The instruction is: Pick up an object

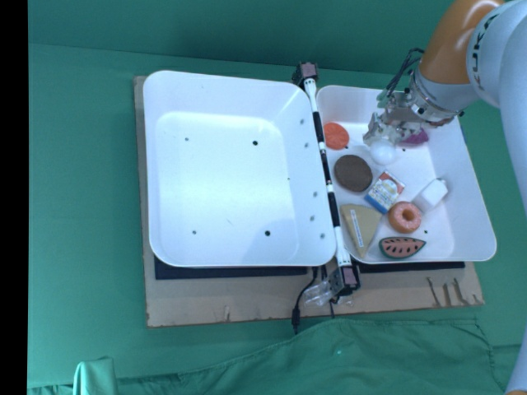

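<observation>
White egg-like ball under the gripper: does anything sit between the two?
Nothing visible does. The gripper hangs right above the white ball in the right bin; the orange piece and brown disc lie off to the side.

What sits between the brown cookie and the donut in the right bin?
In the camera view, a small carton lies between the brown cookie and the donut.

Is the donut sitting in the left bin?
No. The donut lies in the right bin, between the white block and the watermelon slice.
</observation>
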You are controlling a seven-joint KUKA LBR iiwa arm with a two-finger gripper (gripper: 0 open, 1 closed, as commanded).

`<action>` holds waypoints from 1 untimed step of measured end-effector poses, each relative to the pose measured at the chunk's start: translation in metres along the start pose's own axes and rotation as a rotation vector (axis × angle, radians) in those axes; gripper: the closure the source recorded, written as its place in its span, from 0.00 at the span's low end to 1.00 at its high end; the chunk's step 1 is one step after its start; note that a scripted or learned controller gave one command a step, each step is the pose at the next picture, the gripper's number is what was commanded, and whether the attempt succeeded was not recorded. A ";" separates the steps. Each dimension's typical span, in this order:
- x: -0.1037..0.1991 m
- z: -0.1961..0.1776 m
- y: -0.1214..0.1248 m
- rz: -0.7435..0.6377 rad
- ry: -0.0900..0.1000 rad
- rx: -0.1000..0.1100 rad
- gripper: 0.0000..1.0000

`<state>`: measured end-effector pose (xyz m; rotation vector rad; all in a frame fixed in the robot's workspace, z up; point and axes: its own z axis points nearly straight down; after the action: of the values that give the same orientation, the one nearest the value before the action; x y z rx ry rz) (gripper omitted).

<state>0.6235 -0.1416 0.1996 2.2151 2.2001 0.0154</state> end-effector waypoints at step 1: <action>-0.006 -0.063 -0.004 -0.002 0.003 0.009 1.00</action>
<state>0.6177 -0.1472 0.2627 2.2183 2.2083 0.0085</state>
